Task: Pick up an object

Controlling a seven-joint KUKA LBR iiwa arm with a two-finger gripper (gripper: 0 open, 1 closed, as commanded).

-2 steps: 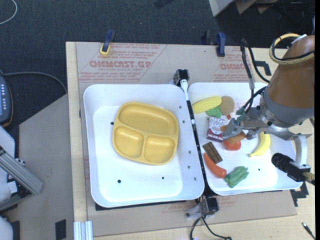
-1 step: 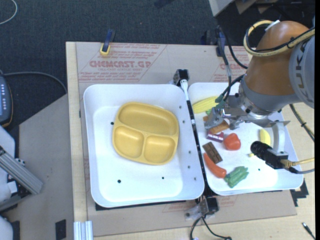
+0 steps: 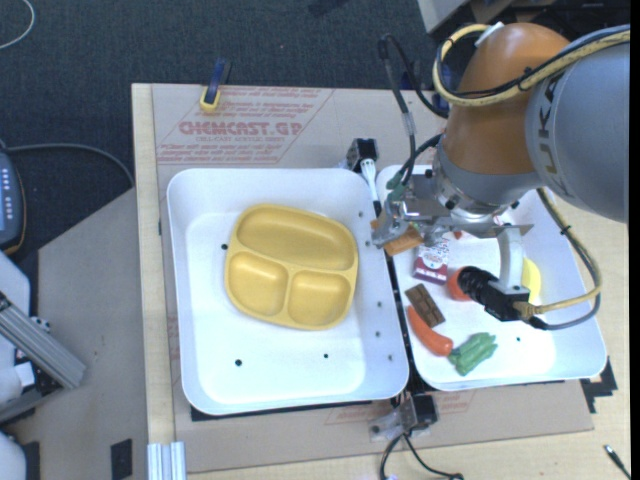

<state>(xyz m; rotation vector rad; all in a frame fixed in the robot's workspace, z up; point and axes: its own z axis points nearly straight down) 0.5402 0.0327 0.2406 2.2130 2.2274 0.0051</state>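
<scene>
My gripper (image 3: pixel 408 224) hangs over the left edge of the right bin (image 3: pixel 570 363), close to the divide between the two bins. A small orange-brown piece (image 3: pixel 400 241) shows right under it; whether it is held cannot be seen. Just right of it lies a red and white packet (image 3: pixel 433 259). Nearer the front are a brown block (image 3: pixel 425 305), an orange carrot-like piece (image 3: pixel 431 336) and a green pod-like piece (image 3: pixel 472 352). A red round thing (image 3: pixel 458 283) and a yellow banana-like piece (image 3: pixel 533 278) lie further right, partly hidden by the arm.
The left bin (image 3: pixel 200 358) holds a yellow three-compartment plate (image 3: pixel 290 265). The grey arm with its orange band (image 3: pixel 505 58) covers the back of the right bin. A black cable plug (image 3: pixel 497 296) hangs low over the right bin's middle.
</scene>
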